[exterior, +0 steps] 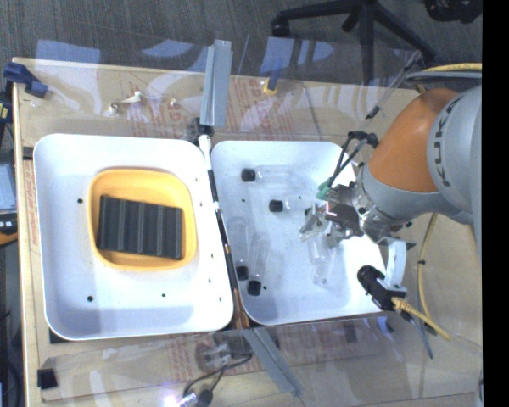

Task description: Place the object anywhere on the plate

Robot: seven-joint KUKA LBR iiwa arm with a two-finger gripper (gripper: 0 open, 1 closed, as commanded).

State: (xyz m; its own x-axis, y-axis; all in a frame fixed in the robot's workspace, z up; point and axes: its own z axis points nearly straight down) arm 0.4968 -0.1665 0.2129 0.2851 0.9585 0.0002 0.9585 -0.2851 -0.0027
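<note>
A yellow plate point(141, 179) lies in the left bin point(59, 278). A dark ridged rectangular object point(141, 227) rests on the plate's middle. My gripper point(320, 227) hangs over the right part of the right bin point(280, 312), far from the plate. Shiny metal parts and a green bit show at the wrist. Below the gripper, a clear, glassy piece point(322, 267) lies on the bin floor; its shape is hard to make out. I see nothing held in the gripper.
Small black pieces point(276, 204) dot the right bin floor, near its top left point(248, 175) and bottom left point(254, 287). Faint clear items point(256, 248) lie near the bin's middle. A raised divider point(220, 236) separates the bins. The arm's orange band point(411, 147) fills the right side.
</note>
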